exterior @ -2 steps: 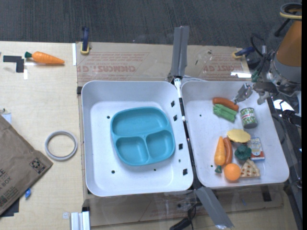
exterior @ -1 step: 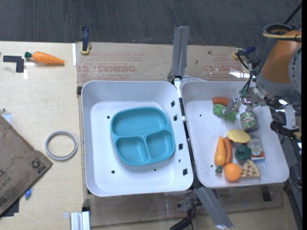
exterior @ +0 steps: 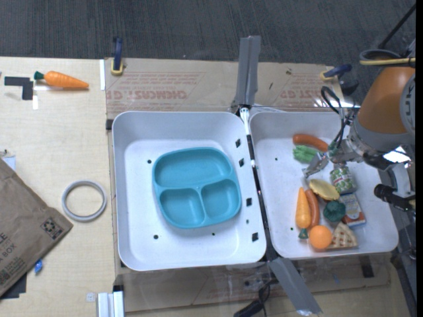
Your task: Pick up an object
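Right bin [exterior: 277, 233], far half: gripper [exterior: 317, 166], fingers spread, nothing between them. Green toy [exterior: 305, 154] just beyond the fingertips; red sausage [exterior: 310, 140] nearer the far edge; yellow piece [exterior: 324, 189] and orange carrot [exterior: 303, 207] toward the near edge. Left bin [exterior: 132, 177]: blue divided tray [exterior: 196, 186], centre.

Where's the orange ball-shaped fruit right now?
The orange fruit sits in the right bin, near its front edge, just below the toy carrot and left of the waffle wedge.
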Action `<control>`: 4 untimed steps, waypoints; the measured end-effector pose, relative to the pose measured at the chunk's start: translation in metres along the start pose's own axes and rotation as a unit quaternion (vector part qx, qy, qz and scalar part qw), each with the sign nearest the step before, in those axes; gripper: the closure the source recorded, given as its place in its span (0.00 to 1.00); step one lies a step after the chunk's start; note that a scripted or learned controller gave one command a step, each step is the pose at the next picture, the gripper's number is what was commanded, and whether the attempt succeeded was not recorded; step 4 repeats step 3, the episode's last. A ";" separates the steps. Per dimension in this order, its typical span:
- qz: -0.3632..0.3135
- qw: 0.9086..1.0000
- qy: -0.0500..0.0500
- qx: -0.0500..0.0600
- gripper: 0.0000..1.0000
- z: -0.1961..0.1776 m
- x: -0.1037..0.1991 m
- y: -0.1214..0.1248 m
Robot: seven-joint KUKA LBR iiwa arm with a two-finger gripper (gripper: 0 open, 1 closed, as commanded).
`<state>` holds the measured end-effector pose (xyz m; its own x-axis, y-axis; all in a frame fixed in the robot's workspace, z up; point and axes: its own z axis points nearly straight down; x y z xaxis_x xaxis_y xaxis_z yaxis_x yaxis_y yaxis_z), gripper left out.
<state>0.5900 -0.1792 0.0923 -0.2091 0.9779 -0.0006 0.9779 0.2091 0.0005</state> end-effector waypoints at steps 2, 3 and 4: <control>-0.012 1.000 -0.001 0.000 1.00 -0.010 -0.023 0.063; 0.082 0.997 0.000 0.000 1.00 -0.097 0.041 0.080; 0.082 0.997 0.000 0.000 1.00 -0.097 0.041 0.080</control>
